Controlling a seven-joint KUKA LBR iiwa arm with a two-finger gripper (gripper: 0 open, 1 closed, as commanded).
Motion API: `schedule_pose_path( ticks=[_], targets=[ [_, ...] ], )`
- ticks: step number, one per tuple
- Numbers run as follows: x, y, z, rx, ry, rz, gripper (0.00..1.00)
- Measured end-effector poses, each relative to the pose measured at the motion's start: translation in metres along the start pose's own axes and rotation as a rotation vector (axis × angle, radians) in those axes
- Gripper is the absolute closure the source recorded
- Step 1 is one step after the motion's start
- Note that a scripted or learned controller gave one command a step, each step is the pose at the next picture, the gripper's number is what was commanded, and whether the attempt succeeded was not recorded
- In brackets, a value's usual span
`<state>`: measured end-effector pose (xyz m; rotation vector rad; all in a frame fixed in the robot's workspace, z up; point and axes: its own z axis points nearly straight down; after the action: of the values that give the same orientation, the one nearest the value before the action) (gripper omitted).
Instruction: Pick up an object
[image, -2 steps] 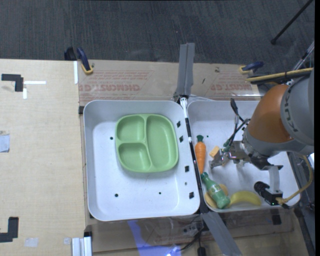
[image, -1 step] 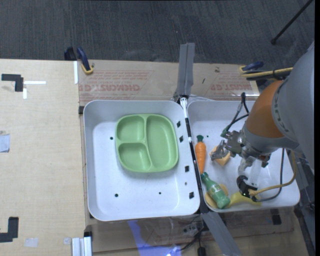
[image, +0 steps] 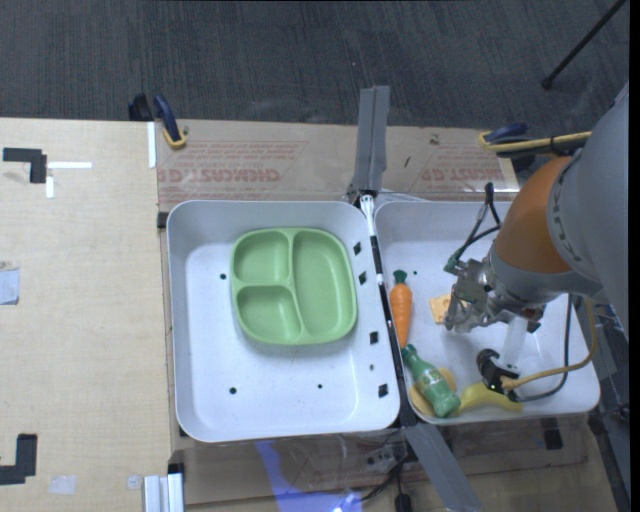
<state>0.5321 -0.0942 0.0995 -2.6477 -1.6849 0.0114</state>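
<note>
My gripper (image: 462, 312) hangs low over the middle of the right bin (image: 425, 225), under the grey arm with its orange band. A small yellow-orange wedge (image: 437, 308) lies just left of the gripper, touching or nearly touching it. Further left, an orange carrot (image: 400, 308) with a green top lies along the bin's left wall. A green bottle (image: 431, 381) lies on its side at the front left corner. A yellow banana (image: 485, 400) lies beside it along the front wall.
The left bin (image: 200, 380) holds a green three-part plate (image: 295, 286). A grey divider post (image: 372, 140) stands behind the two bins. A yellow cable and a black fitting (image: 490, 366) hang under the arm near the banana.
</note>
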Motion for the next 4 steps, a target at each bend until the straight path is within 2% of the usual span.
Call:
schedule_pose_path(
  ticks=[1,2,3,4],
  targets=[
    [0.043,-0.017,-0.091,-0.004,0.002,0.222,1.00],
    [0.021,-0.026,-0.091,-0.002,0.003,0.806,1.00],
    [0.023,0.030,-0.204,-0.003,0.001,0.506,1.00],
    [0.034,0.059,-0.130,-0.001,0.002,0.928,1.00]
  ],
)
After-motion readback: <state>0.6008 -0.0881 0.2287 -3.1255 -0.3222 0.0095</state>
